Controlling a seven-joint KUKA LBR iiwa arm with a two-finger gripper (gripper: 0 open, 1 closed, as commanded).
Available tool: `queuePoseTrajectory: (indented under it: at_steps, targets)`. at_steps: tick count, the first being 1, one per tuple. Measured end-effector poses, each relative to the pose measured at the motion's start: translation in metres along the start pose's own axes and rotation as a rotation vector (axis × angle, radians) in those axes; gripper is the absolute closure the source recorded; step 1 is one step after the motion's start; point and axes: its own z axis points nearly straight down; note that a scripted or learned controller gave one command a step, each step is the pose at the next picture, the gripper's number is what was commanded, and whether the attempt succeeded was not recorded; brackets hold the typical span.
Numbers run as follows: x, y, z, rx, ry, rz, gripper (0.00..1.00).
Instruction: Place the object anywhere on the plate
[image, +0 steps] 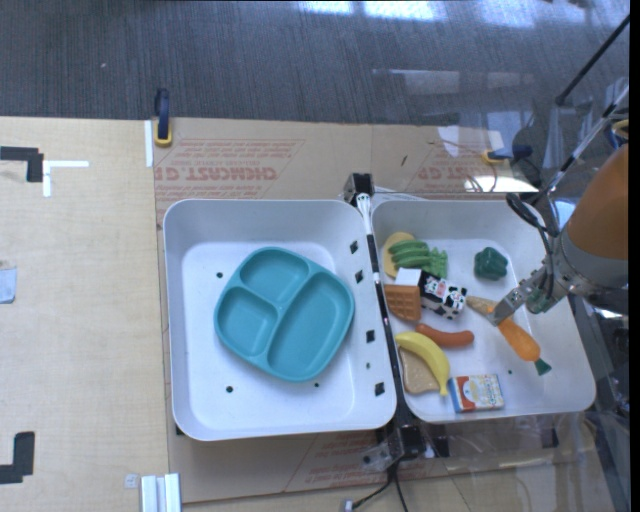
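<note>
The teal plate (285, 313) is bare; the tool (515, 303), grip state indiscernible, hovers over the carrot (520, 340) at the right bin's (560, 400) three o'clock.

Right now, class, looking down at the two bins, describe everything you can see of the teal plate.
The teal plate is a rounded, glossy piece that looks like plastic, split by raised ridges into three compartments: two smaller ones on its left and one long one on its right. Nothing lies in any compartment. It lies flat, turned at a slant, near the middle of the left white bin, resting on the bin's floor and apart from its walls. Nothing else touches it.
</note>
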Motion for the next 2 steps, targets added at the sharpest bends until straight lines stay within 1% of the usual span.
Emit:
queuePoseTrajectory:
  at_steps: [1,2]
  targets:
    - [0.057,0.004,-0.060,0.002,0.000,0.135,1.00]
    - [0.136,0.031,-0.141,0.002,0.000,0.186,1.00]
